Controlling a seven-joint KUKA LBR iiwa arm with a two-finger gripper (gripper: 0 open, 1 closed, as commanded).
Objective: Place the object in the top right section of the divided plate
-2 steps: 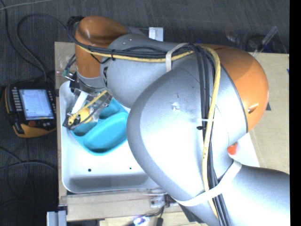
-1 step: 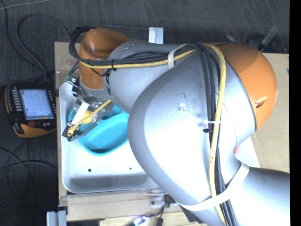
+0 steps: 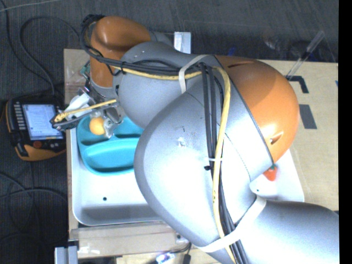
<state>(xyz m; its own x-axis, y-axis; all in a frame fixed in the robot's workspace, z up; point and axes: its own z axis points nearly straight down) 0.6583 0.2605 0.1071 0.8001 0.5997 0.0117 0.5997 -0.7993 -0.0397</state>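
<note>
One orange ball (image 3: 97, 126) sits on your blue divided plate (image 3: 113, 154); gripper (image 3: 104, 117) hovers there, fingers' state I can't tell. Nudge it and it rolls across sections.

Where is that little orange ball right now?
The orange ball sits in the upper left part of the blue divided plate, inside the white bin on the camera view's left, just below the gripper at the arm's tip.

Overhead cam; slanted down; arm (image 3: 220, 164) close.
</note>
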